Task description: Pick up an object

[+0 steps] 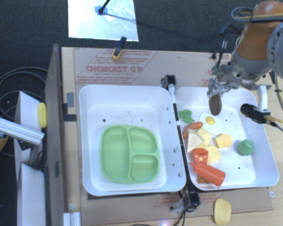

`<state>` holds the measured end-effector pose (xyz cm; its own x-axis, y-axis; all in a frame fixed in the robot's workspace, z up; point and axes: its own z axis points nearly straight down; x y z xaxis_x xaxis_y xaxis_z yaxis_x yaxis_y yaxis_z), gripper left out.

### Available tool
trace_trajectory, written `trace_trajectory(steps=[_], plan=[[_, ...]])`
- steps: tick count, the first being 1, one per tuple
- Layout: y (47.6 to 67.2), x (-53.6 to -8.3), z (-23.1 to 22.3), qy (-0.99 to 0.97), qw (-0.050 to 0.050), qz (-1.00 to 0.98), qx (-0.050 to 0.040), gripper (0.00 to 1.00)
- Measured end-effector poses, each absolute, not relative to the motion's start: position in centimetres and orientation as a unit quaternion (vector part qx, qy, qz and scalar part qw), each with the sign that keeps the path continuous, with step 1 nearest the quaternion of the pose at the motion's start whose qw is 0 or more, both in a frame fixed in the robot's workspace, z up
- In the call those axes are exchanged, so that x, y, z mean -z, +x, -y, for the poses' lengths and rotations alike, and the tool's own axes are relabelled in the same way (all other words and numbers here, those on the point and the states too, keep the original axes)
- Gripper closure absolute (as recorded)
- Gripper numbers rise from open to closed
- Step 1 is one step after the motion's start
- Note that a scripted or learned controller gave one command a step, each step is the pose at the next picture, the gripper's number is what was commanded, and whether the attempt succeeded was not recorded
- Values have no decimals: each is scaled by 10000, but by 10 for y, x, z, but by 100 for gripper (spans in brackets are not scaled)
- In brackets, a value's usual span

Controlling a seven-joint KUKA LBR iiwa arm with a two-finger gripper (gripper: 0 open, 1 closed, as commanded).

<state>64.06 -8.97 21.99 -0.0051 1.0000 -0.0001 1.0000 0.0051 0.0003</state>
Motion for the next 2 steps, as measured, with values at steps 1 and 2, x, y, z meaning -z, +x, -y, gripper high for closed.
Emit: trace_trajectory(steps=[1, 2], plan=[[660, -189, 45, 7047, 9, -7095, -8, 100], [651, -212, 16, 7047, 6, -7095, -14, 100]])
